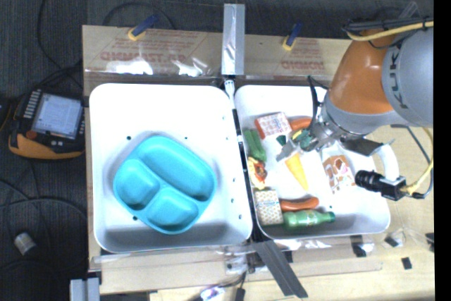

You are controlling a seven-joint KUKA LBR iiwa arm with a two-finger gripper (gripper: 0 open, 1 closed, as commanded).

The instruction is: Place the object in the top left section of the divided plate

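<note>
I see the blue plate (165, 182) sitting in the left bin (106, 109), its sections bare. The toys lie in the right bin (366, 222): a yellow wedge (299, 171), a green bottle (307, 219), a sausage (299, 204), a red box (273, 125). My end effector (304, 140) hangs low over them, just above the wedge; I cannot tell its state. The arm (373, 84) covers the bin's upper right.

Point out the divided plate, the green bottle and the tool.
divided plate (165, 183): camera view, middle ridge.
green bottle (308, 220): camera view, middle of its body.
tool (304, 141): camera view, fingertip area above the right bin.
</note>
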